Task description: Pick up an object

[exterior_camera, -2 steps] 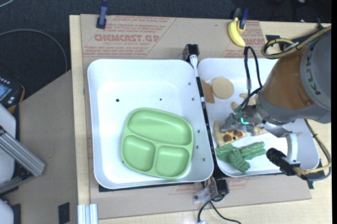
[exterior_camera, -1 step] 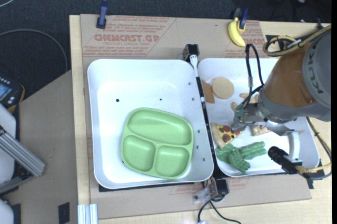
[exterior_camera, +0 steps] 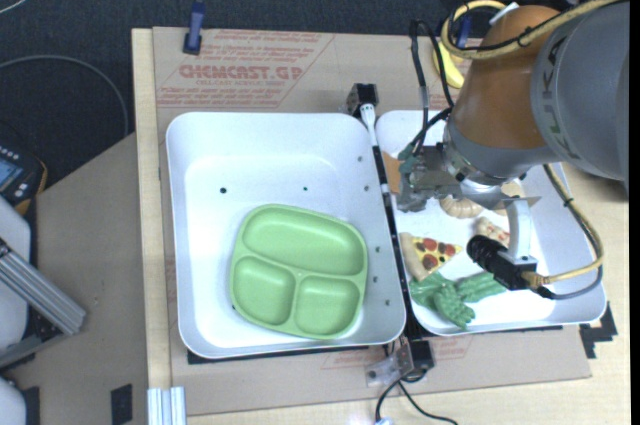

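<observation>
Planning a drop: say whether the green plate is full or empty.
Empty: the green plate, in the left bin, shows three bare compartments.

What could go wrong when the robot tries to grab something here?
1. The gripper hangs right by the inner wall of the right bin, so it might bump that wall going down.
2. The pizza slice lies flat, which looks hard to pinch; it may slip away.
3. The green toy sits right beside the pizza slice, so reaching for one could shove the other.
</observation>
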You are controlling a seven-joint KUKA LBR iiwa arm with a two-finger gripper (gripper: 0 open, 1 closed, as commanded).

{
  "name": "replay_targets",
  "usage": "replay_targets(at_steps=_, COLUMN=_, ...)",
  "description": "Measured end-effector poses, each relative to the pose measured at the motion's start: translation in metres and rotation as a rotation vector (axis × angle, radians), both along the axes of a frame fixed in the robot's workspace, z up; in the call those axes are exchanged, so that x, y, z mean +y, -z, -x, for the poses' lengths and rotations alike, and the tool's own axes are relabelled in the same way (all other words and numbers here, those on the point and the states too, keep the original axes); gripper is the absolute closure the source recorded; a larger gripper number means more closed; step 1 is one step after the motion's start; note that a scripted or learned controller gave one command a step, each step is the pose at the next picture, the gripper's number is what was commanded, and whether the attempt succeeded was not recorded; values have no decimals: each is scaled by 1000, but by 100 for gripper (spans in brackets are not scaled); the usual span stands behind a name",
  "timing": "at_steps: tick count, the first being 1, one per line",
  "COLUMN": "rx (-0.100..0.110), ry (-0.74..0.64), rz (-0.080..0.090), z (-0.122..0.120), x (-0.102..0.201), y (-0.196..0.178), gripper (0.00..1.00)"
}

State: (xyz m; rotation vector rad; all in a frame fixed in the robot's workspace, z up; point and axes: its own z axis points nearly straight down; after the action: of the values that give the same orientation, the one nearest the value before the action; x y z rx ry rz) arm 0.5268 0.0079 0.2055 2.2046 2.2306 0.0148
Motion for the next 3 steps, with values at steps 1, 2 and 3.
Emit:
replay_targets(at_steps=1, rx=7, ry=10, rz=4, z=1, x=-7, y=-5, gripper=100)
replay_targets(at_steps=2, rx=15, ry=9, rz=1, z=50, x=45, y=-39, gripper=100)
replay_targets(at_steps=3, rx=16, ry=14, rz=2, z=35, x=20, y=23, gripper=100)
